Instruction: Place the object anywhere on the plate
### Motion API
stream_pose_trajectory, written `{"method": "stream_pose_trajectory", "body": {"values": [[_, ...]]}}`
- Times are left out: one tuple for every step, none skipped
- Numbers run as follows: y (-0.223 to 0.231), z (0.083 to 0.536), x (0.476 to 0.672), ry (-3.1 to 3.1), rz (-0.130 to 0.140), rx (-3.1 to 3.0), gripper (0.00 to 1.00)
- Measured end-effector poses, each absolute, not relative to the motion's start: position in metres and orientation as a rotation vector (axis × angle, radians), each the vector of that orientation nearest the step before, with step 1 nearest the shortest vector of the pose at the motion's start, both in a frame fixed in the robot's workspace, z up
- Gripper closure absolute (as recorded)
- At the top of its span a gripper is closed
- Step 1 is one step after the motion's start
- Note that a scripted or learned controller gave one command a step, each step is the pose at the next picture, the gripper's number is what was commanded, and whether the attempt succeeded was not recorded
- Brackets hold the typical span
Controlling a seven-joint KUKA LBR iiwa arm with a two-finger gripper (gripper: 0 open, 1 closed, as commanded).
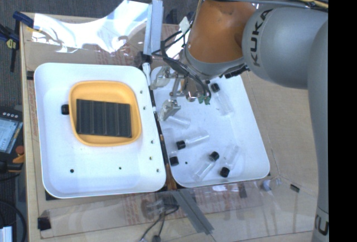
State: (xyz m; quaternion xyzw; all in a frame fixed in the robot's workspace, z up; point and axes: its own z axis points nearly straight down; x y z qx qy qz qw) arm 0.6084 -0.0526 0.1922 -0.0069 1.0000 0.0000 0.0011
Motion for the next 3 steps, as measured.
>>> {"method": "stream_pose_trajectory", "body": {"values": [[-0.075, 0.191, 0.586, 3.121, 0.001, -0.386, 0.0], [-0.043, 0.191, 0.581, 3.123, 0.001, -0.373, 0.0], [0.001, 0.192, 0.585, 3.063, 0.001, -0.694, 0.0]]}}
